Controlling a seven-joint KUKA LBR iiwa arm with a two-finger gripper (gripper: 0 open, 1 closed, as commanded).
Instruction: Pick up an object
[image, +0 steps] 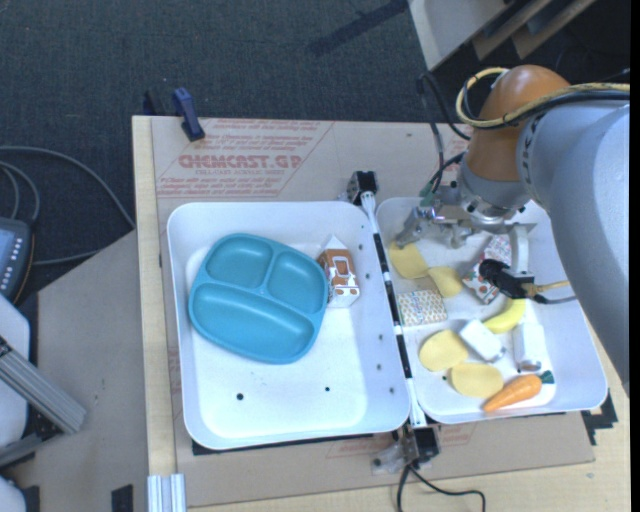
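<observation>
- Bench board (240, 160) at 12 o'clock, red print reading roughly "CHEMCAST GP"
- Left bin (280, 400): blue divided plate (258, 297), small orange-and-white carton (340, 276) touching its 3 o'clock edge, print illegible
- Right bin (575, 375): yellow food pieces, carrot (512, 391) at 5 o'clock
- Gripper (455, 225) at the right bin's 12 o'clock; whether its grip is wide or narrow, I cannot tell

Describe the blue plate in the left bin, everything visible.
The blue plate is a rounded, divided tray, apparently smooth plastic, with three compartments: one long one along the near side and two smaller ones on the far side. It lies flat and right side up in the left bin, toward its far left, turned at a slant to the bin walls. All compartments look bare. A small orange and white carton sits against its right edge.
</observation>
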